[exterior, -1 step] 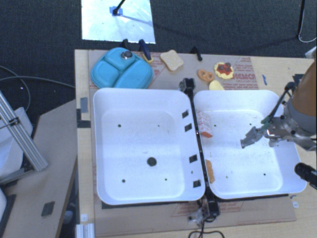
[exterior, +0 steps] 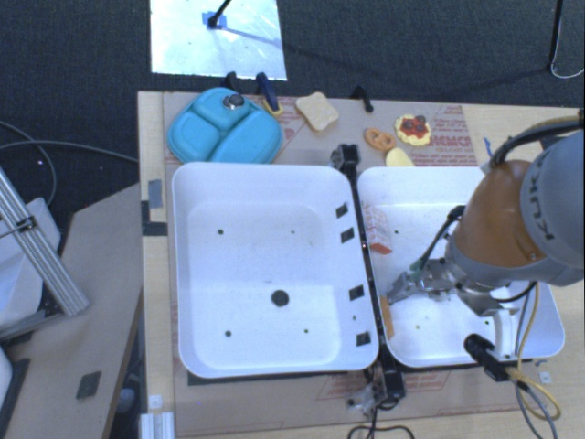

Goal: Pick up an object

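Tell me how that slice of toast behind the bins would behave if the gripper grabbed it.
The slice of toast lies flat on the bench, so fingers would probably struggle to get under its thin edge. It looks like a small toy, likely light and stiff rather than floppy. Being flat, it should slide if pushed, not roll.

Overhead view of a desk [exterior: 155, 245] with two white bins. The grey-and-orange arm [exterior: 507, 222] reaches into the right bin [exterior: 548, 337], its end effector [exterior: 399, 288] near the bin's left wall. A blue divided plate [exterior: 224, 128] lies behind the left bin [exterior: 196, 199].
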### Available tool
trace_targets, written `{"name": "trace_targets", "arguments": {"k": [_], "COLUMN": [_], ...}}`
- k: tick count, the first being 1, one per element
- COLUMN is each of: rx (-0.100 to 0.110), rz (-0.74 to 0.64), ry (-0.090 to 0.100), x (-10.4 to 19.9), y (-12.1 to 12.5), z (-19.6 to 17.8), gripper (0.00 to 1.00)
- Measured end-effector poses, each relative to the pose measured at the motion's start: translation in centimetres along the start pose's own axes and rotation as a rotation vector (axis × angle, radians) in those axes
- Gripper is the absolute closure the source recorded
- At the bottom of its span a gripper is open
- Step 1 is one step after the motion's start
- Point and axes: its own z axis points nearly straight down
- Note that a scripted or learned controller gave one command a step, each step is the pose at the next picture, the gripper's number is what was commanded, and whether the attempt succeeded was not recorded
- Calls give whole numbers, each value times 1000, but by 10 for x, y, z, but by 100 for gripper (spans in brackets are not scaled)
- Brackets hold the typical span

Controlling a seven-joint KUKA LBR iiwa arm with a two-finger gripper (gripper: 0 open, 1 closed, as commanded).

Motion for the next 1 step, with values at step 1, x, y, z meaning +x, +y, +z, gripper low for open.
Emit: {"name": "trace_targets", "arguments": {"k": [1], "rx": [-13], "rz": [-2], "ry": [-2], "x": [-12], "y": [89], "z": [-20], "gripper": [0]}}
